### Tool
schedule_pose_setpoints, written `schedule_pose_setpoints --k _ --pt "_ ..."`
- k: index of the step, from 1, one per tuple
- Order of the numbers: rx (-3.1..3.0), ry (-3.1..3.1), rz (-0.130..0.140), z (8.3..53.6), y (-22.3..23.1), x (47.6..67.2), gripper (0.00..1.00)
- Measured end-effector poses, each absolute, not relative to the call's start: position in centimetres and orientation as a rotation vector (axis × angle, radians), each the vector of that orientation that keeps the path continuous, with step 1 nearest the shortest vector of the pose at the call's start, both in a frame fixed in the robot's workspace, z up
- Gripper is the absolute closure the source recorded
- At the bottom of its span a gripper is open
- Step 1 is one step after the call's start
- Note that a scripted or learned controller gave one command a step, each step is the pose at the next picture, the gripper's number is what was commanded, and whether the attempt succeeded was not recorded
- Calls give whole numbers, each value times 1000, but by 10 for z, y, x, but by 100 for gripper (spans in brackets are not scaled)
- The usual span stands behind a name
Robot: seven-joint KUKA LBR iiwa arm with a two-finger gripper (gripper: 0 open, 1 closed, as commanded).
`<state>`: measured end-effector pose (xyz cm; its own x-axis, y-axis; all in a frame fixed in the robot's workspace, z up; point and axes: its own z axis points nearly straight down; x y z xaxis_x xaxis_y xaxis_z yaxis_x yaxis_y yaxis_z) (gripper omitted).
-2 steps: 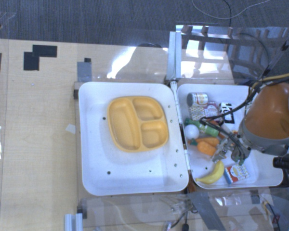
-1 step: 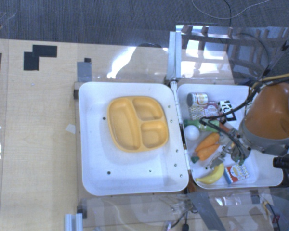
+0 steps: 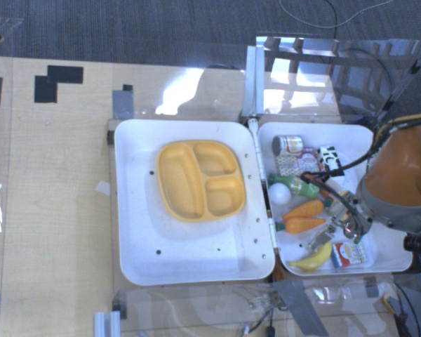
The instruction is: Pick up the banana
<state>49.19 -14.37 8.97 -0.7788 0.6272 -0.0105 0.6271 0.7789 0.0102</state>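
Observation:
The yellow banana (image 3: 314, 258) lies along the front wall of the right bin (image 3: 393, 262), its tip pointing left. My gripper (image 3: 321, 236) hangs just above the banana's right half, angled down to the left from the grey and orange arm (image 3: 403, 177). It is open, and nothing sits between its fingers. Two orange carrots (image 3: 305, 216) lie right behind the gripper, close to its upper finger.
The right bin also holds a small tin can (image 3: 289, 144), a green bottle (image 3: 302, 186), a white ball (image 3: 279, 194), a black-and-white item (image 3: 328, 157) and a red-and-blue carton (image 3: 349, 253) to the right of the banana. A yellow divided plate (image 3: 200, 180) lies in the left bin (image 3: 137, 244).

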Motion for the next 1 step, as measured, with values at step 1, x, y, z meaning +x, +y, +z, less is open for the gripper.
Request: schedule_pose_setpoints --k 1 --pt "1040 2940 12 103 -144 495 100"
